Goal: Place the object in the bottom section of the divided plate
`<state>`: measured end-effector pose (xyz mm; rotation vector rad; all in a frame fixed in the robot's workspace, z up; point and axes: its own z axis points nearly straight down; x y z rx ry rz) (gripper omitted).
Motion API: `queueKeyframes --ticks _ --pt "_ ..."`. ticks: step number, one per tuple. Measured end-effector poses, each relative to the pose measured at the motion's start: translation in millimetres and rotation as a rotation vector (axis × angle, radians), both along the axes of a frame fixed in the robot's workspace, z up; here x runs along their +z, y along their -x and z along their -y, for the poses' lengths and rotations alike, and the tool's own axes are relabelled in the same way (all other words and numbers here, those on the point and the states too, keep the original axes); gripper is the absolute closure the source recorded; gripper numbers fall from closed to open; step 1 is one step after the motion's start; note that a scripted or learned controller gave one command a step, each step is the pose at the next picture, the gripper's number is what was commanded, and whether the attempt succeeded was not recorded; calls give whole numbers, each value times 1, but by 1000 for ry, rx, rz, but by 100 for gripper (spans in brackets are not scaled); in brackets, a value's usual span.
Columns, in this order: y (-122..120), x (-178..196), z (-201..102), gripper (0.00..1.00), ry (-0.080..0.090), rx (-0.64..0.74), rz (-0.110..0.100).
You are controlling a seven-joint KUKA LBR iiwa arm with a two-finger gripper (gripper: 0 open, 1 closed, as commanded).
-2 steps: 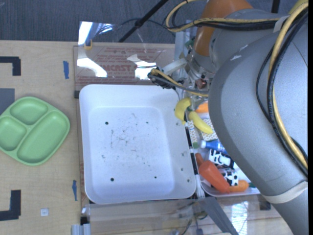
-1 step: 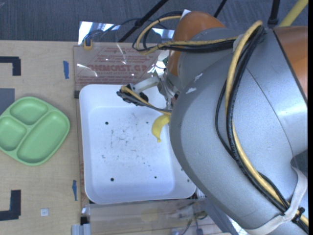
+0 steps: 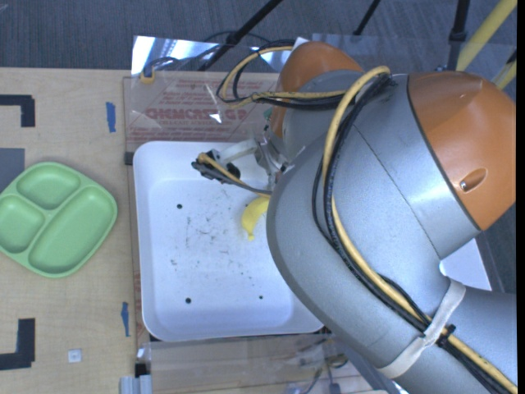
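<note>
– So, where's the object?
– Not placed. The yellow object (image 3: 254,216) sits on the floor of the white bin (image 3: 205,261), toward its right side, with 1 edge tucked under the arm (image 3: 369,220).
– And the gripper?
– I see the gripper (image 3: 264,156) low over the bin's far right corner, just beyond the yellow object. The arm covers most of it, so I can't tell whether it's spread or closed, or whether it touches anything.
– Why so hunched?
– My read: the arm comes in from the right and folds down over the bin to reach straight down, so its bulk blocks the camera.
– Plate?
– The green divided plate (image 3: 51,189) lies flat on the wooden bench (image 3: 66,121), left of the bin and well apart from the object. 3 sections, all bare: 2 small up top, 1 long below. The bottom section (image 3: 72,230) is the target, I'd say.
– Progress?
– Early. Pick stage at best.
– Risks?
– Object is small and irregular, and the grasp can't be checked from this angle. Next it needs a lift over the bin wall, then a long carry left.
</note>
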<state>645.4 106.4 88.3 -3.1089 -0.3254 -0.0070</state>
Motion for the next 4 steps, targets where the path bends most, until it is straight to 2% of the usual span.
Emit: queueKeyframes --ticks 1,2,3,4 --pt "0 10 0 100 -2 -3 0" --pt "9 48 -14 100 15 -8 -3" --pt "-11 -3 -22 100 14 -7 -2" --pt "-11 7 -22 100 12 -9 -2"
